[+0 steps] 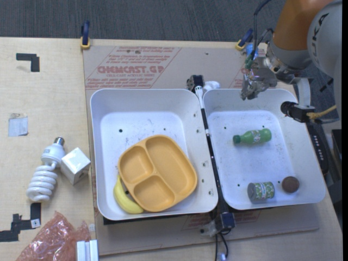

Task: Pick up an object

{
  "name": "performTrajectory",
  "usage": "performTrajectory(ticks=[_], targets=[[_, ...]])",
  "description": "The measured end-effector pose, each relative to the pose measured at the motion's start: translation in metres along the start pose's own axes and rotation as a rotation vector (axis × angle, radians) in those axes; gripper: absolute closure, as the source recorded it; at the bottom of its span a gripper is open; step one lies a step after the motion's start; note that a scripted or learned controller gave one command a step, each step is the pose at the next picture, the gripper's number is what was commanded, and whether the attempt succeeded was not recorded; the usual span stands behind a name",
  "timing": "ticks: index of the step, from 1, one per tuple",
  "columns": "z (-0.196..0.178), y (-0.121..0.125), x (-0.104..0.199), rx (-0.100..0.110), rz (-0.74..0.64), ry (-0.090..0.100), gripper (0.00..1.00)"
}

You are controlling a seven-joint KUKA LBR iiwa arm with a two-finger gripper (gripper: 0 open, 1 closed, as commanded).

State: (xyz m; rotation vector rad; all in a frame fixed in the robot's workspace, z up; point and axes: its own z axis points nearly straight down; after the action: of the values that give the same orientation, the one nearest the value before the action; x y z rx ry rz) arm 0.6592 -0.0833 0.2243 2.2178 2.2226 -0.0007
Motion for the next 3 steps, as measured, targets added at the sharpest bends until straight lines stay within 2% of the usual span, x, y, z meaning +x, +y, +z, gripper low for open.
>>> performTrajectory(ticks=[1, 2, 3], targets=[[0.000, 0.000, 0.000, 0.000, 0.000, 0.000, 0.00], [0.095, -0.058, -0.018, 0.001, 0.004, 0.001, 0.00], [0.007, 0.000, -0.064, 0.000, 0.002, 0.000, 0.00]])
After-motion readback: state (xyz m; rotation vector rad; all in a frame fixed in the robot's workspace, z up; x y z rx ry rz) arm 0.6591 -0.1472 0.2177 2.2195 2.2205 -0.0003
